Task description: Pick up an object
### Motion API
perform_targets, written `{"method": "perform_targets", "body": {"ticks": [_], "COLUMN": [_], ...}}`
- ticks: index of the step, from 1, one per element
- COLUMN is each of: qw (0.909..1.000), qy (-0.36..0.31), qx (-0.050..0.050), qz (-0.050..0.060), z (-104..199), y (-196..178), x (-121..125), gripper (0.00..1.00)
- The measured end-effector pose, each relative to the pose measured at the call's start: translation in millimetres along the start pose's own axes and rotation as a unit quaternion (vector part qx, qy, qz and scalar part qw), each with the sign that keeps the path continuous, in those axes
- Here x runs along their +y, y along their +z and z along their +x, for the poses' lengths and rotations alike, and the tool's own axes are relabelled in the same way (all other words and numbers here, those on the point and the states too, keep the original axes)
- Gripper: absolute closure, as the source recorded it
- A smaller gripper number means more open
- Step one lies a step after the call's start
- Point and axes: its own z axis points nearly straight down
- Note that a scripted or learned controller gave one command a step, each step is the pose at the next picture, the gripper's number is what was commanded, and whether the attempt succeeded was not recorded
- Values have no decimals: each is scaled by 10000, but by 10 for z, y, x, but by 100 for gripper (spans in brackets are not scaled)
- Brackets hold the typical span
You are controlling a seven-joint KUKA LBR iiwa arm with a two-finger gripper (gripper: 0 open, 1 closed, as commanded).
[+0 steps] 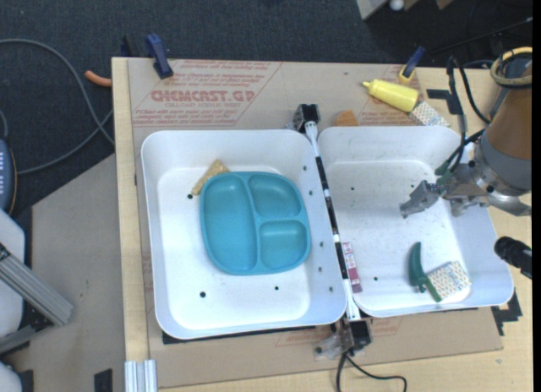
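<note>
The gripper [418, 198] hangs over the right bin [372, 213]; whether its jaws are parted cannot be told. A green brush [418, 270] lies near the front right corner beside a sponge [448, 279]. The left bin [169, 213] holds a teal tray [254, 221].

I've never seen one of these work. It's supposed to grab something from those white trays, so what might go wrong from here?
The gripper sits in the right bin, apart from the green-handled brush near the bin's front edge, so it may close on nothing. The brush lies close to the rim, which leaves the fingers little room. The big teal divided plate in the left bin looks too wide and flat to pinch easily.
</note>
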Motion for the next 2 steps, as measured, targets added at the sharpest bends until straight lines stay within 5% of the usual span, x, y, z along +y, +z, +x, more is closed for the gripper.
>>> {"method": "perform_targets", "body": {"ticks": [1, 2], "qw": [10000, 10000], "qy": [1, 8], "qx": [4, 1], "qz": [9, -2], "z": [-123, -122], "y": [1256, 1158], "x": [-353, -348], "gripper": [0, 100]}}
